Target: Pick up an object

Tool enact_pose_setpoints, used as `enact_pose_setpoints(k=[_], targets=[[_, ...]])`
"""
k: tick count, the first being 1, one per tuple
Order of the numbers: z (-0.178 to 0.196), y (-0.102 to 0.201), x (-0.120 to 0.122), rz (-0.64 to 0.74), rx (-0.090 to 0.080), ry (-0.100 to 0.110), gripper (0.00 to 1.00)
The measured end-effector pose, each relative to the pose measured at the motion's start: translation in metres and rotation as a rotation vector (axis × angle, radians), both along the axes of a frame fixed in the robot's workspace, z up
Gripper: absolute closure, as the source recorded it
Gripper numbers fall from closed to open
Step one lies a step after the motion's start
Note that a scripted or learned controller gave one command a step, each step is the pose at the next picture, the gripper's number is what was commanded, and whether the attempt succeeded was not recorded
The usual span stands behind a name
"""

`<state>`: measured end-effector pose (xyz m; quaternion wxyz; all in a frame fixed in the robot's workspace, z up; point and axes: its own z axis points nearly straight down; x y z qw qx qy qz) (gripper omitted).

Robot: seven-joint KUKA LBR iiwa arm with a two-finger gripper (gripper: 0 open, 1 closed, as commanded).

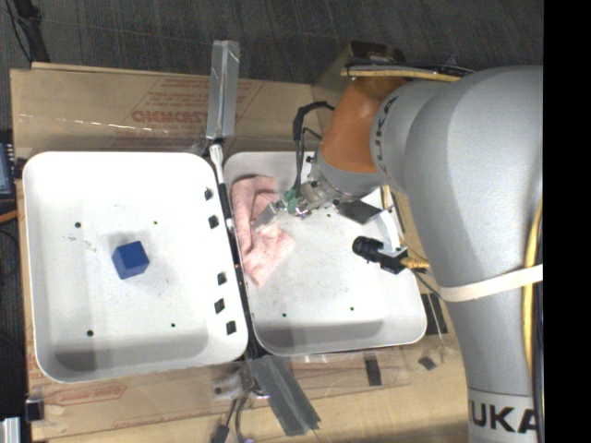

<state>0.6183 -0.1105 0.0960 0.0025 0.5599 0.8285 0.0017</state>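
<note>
The arm reaches in over the right bin (406, 326), and its pincer (282, 209) sits low at the upper edge of a pink cloth (259, 233), so this looks like the approach or closing stage of a grab. How wide the pincer stands, and whether it has any cloth in it, I cannot tell from here. Next it would need a firm pinch on a fold, then a straight lift. The cloth is soft, pale pink and rumpled, lying along the bin's left wall. A blue cube (130, 258) sits apart in the left bin (55, 349).
</note>
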Motion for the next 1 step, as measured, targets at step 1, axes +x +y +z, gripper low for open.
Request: enact_pose_setpoints(k=[1], targets=[[0.0007,0.0102,0.0066,0.147,-0.007,-0.002,0.00]])
